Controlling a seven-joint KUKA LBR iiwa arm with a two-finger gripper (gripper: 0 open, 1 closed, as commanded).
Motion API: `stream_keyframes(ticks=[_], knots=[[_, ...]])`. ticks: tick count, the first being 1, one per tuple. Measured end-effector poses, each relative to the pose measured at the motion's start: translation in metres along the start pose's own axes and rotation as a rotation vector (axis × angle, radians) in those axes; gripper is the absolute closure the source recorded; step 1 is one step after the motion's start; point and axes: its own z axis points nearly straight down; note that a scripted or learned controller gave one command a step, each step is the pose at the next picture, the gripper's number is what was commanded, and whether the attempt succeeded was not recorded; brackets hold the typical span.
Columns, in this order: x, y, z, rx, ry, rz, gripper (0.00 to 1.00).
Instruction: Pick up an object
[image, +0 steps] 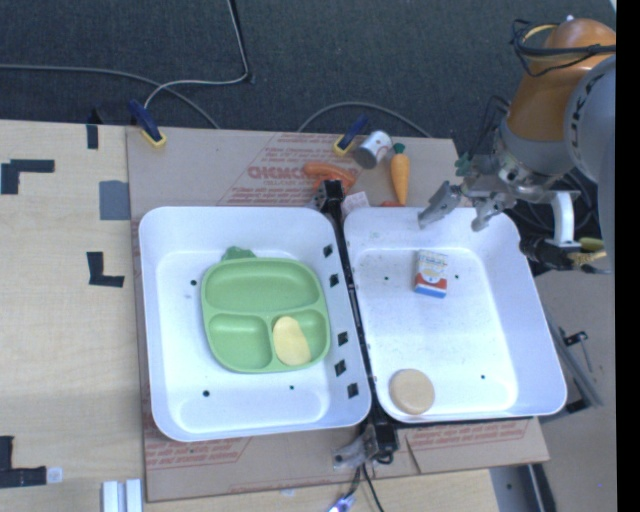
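Lying just below the open gripper (462, 207), a small carton (431, 273).

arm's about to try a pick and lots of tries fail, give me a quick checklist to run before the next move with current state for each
1. Gripper carries nothing: ok, its fingers stand apart with nothing between them.
2. Target in the near bin: ok, a small carton lies in the right bin, just below the gripper in the camera view.
3. Room around the carton: ok, the round tan object sits well apart, near the front wall.
4. Gripper directly over the carton: not ok, it hangs at the bin's far rim.
5. Gripper height above the bin floor: cannot tell.
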Motion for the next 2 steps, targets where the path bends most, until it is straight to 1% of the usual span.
stream_keyframes(ticks=[1, 2], knots=[[-0.002, -0.007, 0.121, -0.011, -0.003, -0.001, 0.0], [0.012, -0.017, 0.127, -0.026, -0.013, 0.001, 0.0]])
